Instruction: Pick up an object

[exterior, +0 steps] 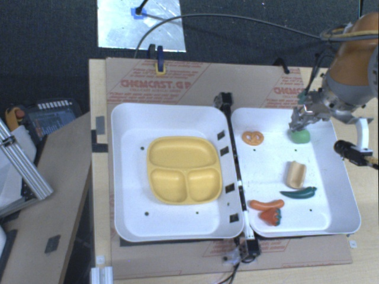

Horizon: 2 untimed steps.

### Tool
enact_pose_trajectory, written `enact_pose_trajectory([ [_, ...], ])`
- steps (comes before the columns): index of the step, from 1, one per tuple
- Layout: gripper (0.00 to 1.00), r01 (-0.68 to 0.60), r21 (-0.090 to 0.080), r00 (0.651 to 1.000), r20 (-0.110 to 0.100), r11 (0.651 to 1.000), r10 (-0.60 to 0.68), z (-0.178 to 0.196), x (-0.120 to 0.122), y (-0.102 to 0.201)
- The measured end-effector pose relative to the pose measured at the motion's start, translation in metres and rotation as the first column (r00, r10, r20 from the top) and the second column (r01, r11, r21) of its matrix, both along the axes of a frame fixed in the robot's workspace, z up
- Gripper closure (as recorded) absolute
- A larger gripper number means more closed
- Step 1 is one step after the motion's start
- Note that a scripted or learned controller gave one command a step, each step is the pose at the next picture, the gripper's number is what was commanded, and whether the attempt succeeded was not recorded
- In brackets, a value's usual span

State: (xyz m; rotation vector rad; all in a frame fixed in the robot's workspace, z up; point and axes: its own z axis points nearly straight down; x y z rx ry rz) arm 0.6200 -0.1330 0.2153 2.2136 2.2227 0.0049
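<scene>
Green ball (301,136) sits near the far edge of the right bin (337,176), and my pincer (299,123) hangs directly over it (apart or together, I cannot tell). Nearer lie a pretzel (253,138), bread roll (295,174), green pepper (299,191) and carrot (266,205). Left bin (127,158) holds a yellow tray (183,169).

— What sort of place is this?
— A robot lab, by the look of it. A grey and orange arm (349,58) reaches over a plywood bench (100,158) with two white bins (127,176) clamped side by side.
— Anything else?
— Loose cables (237,21), an aluminium rail (23,164), a handheld control unit (50,120) at the left, and dark carpet (47,40) with a shiny metal sheet (118,16).
</scene>
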Motion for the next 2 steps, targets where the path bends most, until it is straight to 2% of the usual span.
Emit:
enact_pose_trajectory([
  [2,1.0,-0.005,0.003,1.0,-0.004,1.0,0.005,-0.014,0.002,0.108],
])
